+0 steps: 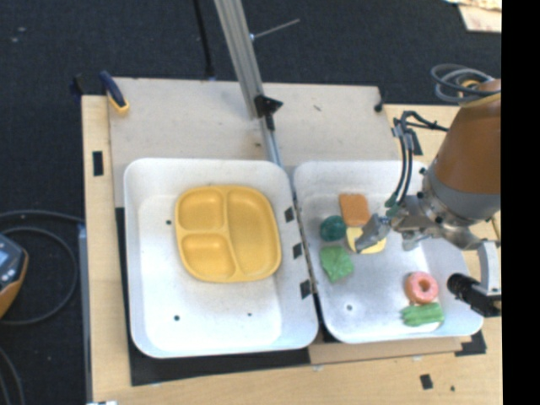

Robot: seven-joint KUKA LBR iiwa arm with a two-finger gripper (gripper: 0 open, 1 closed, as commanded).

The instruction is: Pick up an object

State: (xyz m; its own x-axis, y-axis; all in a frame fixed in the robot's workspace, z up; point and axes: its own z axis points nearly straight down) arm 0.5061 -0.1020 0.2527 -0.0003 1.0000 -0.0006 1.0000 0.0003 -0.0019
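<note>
In the right bin (371, 323) lie several small objects: an orange block (354, 207), a dark green ball (332, 227), a light green leafy piece (337, 263), a yellow piece (369, 245), a pink ring (421, 288) and a green piece (421, 315). My gripper (371, 236) reaches in from the right, low over the yellow piece, which it partly hides. The grey arm with its orange band (468, 154) rises at the right edge.
The left bin (152, 310) bears a yellow divided plate (228, 232). A slanted metal post (240, 49) rises behind the bins. The bins' shared rim (299, 243) runs just left of the green objects. Cables (409, 146) hang beside the wrist.
</note>
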